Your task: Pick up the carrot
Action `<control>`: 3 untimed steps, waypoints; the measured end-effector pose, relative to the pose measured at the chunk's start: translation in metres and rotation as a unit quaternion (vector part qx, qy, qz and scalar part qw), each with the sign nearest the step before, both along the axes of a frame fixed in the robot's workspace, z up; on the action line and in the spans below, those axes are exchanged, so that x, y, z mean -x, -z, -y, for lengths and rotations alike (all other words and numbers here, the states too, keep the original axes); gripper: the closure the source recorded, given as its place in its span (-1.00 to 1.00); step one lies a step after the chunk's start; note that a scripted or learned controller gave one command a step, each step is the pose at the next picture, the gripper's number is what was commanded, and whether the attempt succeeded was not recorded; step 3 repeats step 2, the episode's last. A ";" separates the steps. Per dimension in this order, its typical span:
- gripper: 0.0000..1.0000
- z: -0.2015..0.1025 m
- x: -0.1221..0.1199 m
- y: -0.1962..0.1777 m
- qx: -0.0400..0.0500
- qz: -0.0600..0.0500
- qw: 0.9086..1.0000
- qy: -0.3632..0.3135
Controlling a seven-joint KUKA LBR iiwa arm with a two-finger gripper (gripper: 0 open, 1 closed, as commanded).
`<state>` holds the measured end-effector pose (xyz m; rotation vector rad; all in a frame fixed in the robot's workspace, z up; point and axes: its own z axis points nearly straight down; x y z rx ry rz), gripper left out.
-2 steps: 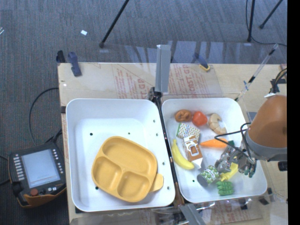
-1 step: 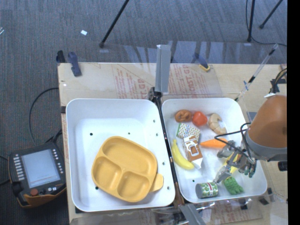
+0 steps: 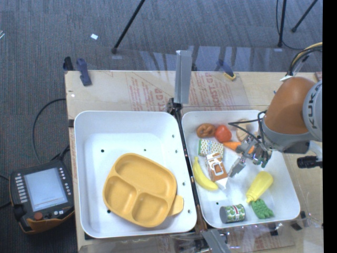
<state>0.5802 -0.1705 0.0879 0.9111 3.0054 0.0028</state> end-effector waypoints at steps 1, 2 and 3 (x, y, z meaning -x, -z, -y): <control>1.00 -0.001 -0.001 -0.010 0.000 0.001 1.000 -0.002; 1.00 -0.031 -0.009 -0.091 0.000 0.001 0.977 0.214; 1.00 -0.031 -0.009 -0.091 0.000 0.001 0.977 0.214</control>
